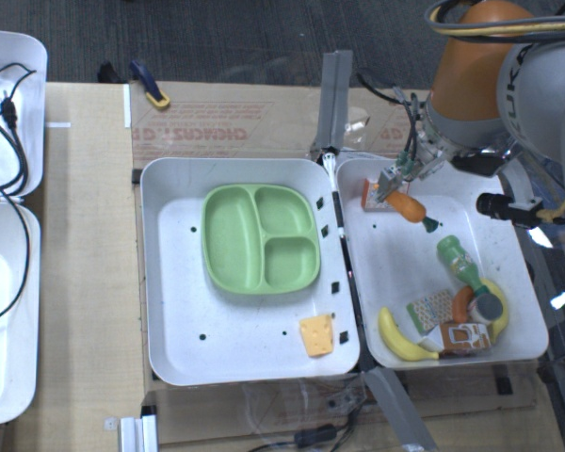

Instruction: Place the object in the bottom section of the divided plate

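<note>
Carrot (410,207) is seen lying in the right bin (508,351) near its top left corner, just under the gripper (398,179), whose state cannot be told, well apart from the green plate (261,238) in the left bin (184,347).

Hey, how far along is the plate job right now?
Nothing is placed yet: the green divided plate in the left bin holds no object. In hand: the end effector sits at the carrot in the right bin. Lifting and placing remain.
</note>
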You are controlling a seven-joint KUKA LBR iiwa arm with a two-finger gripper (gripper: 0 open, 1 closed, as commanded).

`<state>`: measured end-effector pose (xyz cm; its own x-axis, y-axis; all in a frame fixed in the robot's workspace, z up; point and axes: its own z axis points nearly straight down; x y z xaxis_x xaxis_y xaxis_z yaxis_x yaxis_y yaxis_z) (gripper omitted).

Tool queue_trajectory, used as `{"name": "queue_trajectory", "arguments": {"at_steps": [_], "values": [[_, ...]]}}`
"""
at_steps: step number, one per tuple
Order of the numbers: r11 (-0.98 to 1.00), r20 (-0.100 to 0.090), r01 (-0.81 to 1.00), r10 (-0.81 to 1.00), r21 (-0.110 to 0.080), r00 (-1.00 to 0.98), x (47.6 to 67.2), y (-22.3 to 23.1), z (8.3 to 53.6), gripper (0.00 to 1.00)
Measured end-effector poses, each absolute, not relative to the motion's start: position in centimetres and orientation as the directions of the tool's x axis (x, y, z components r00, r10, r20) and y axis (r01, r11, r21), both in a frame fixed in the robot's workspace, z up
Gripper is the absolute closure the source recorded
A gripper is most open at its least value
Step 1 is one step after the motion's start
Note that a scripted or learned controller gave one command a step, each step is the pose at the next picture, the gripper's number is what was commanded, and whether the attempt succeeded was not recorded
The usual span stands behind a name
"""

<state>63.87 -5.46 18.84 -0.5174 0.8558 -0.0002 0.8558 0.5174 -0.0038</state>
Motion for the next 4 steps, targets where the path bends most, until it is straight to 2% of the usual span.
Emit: {"name": "queue_trajectory", "arguments": {"at_steps": [1,2,3,4], "values": [[0.417,-0.001,0.909,0.909,-0.004,-0.417,64.1,0.8,18.9,1.00],[-0.018,-0.004,1.000,1.000,-0.005,0.018,64.9,6.8,18.8,1.00],[-0.104,-0.005,0.995,0.995,-0.006,0.104,65.9,13.7,17.0,1.00],[-0.252,-0.007,0.968,0.968,-0.006,0.252,62.7,21.1,17.2,1.00]]}}
